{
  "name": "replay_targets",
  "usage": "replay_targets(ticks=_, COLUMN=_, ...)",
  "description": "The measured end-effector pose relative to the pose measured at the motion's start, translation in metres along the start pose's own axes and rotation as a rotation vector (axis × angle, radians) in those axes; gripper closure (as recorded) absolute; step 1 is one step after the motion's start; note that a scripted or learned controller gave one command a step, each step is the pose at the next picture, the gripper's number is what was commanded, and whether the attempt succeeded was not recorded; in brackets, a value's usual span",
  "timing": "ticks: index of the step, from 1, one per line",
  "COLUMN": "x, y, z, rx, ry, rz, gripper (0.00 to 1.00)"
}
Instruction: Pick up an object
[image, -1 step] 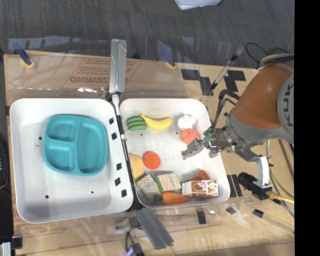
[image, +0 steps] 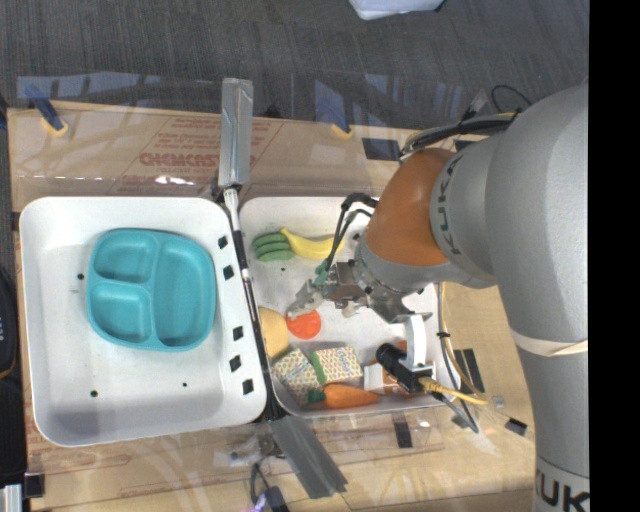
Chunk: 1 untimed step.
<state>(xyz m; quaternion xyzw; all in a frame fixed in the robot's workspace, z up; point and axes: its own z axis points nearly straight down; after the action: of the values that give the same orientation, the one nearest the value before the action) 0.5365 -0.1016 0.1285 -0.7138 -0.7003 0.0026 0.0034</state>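
You see the gripper (image: 312, 296) over the right bin (image: 262, 215); orange-red ball (image: 304, 323) just below its fingertips. Finger state: cannot tell.

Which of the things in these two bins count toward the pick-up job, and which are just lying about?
In play:
- tool, low in the right white bin
- round orange-red toy fruit just below it
- yellow toy banana
- ridged green toy vegetable
- orange toy carrot
- patterned fabric pouch

Lying about:
- teal divided plastic plate in the left white bin
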Motion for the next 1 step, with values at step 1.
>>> replay_targets(ticks=1, x=0.0422, y=0.0157, z=-0.0726, rx=-0.007, ry=0.000, rz=0.027, gripper=0.00)
